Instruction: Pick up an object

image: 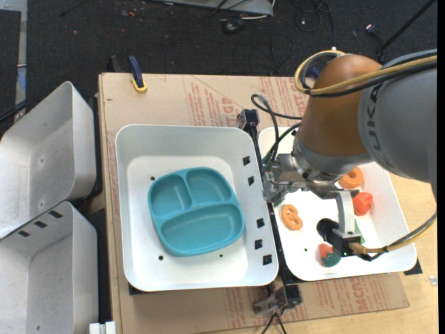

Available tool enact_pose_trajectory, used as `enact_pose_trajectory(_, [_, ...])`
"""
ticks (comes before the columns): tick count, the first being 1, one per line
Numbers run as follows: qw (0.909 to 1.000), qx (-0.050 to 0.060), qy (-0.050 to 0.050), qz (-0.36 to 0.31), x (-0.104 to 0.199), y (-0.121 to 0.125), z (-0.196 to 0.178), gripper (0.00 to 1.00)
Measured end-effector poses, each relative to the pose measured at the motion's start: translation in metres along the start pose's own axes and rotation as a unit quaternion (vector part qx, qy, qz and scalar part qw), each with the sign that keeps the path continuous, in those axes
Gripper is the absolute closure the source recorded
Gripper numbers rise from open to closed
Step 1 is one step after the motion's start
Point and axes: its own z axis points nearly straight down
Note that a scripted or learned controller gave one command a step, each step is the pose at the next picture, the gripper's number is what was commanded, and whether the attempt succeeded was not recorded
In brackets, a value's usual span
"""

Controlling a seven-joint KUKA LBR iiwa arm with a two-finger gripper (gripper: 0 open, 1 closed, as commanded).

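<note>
Gripper (pixel 279 184) hangs over the right bin (pixel 384 248), near an orange pretzel-shaped toy (pixel 290 216), seemingly lining up a grasp; open or closed, I cannot tell.

Left bin (pixel 132 186): a teal divided tray (pixel 197 211) fills the centre, with bare floor open along the walls. Right bin (pixel 389 257): the arm (pixel 348 110) overhangs its far side; an orange pretzel (pixel 290 216), orange ring (pixel 352 179) and red piece (pixel 362 202) clutter the floor beneath.

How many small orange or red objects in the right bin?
4: orange pretzel-shaped piece leftmost, orange ring by the arm, red chunk beside it, red-green piece at the front. The arm may hide more.
</note>
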Motion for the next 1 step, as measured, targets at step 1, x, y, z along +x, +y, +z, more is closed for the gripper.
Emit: enact_pose_trajectory(1, [1.0000, -0.002, 0.000, -0.001, 0.0575, 0.0038, -0.0066, 1.00])
